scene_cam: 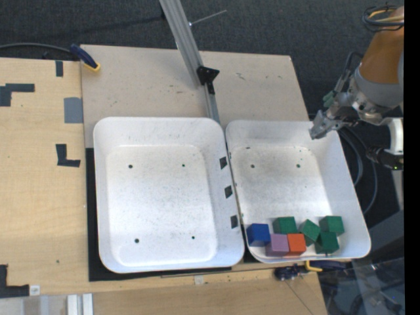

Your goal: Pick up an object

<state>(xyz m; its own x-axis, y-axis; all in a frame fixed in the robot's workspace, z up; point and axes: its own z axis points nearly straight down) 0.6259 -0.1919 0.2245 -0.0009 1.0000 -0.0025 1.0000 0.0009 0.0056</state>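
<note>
The gripper hangs over the right bin's far corner, whether open or shut impossible to tell, well apart from the blocks huddled along the near wall, none between its tips.

No readable text, labels, brand marks or numbers anywhere. Black tape shapes on the wooden board at the left of the frame are plain marks, not letters. Small black tabs on the rim between the two bins carry nothing legible. Coloured blocks at lower right have blank faces
</note>
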